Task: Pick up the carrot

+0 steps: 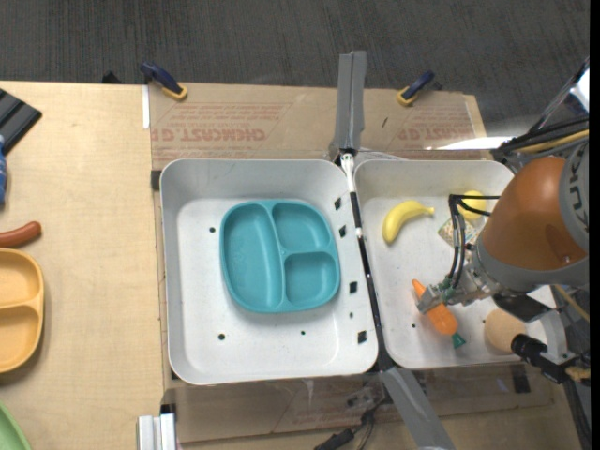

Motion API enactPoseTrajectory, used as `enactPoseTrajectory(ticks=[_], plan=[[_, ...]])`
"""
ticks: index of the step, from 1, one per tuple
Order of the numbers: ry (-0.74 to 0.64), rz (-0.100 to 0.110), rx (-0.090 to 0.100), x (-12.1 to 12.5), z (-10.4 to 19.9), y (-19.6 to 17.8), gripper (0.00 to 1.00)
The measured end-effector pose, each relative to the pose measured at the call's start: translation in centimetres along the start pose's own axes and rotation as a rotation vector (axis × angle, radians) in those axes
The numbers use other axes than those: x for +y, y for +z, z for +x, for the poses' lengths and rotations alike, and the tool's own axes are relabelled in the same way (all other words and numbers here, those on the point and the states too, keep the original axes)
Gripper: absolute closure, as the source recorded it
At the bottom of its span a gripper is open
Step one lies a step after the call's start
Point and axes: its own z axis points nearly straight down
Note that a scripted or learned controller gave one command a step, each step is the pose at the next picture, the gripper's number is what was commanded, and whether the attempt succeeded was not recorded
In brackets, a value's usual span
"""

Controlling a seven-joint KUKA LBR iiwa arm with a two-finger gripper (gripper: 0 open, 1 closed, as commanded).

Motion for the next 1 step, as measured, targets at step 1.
enactPoseTrajectory(ticks=[1], plan=[[0.176,0.000,-0.003,1.22,2.34,-13.58,1.00]])
